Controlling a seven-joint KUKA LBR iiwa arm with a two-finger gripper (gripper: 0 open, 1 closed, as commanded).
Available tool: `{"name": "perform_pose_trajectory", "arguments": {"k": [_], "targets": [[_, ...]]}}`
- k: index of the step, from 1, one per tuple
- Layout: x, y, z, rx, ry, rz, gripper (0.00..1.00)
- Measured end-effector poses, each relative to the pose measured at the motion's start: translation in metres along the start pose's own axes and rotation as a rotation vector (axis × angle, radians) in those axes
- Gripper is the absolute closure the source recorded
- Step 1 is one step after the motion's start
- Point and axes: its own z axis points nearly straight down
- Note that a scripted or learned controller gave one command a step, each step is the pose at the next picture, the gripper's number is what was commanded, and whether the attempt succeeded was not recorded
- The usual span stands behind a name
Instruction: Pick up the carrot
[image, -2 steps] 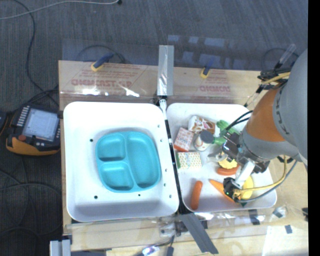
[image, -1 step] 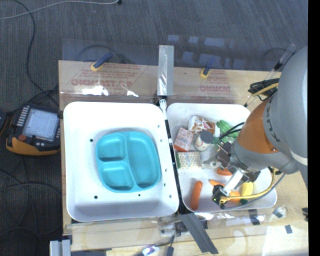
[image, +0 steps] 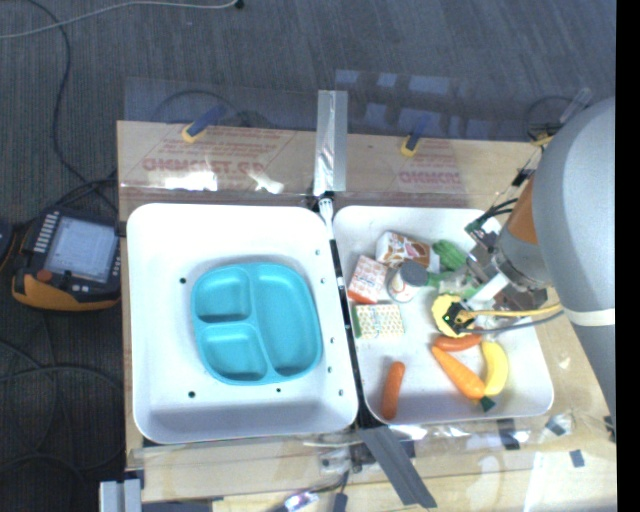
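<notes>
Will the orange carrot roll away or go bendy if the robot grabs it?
The orange tapered carrot looks like a smooth, stiff toy, so it probably won't bend. Its round body might roll on the flat floor of the white bin, though the yellow banana right beside it may block it.

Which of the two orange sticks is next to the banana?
The carrot, green-tipped, right beside the banana; the redder sausage lies apart from both.

Grey arm, big smooth rounded housing, matte. Narrow orange band abv wrist. Silver-grey metal gripper assy, thin dark cable nr wrist.
</notes>
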Motion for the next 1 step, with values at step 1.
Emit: {"name": "perform_pose_trajectory", "arguments": {"k": [1], "targets": [[0.0015,0.0395,-0.0684,-0.002,0.001,-0.336,0.00]]}}
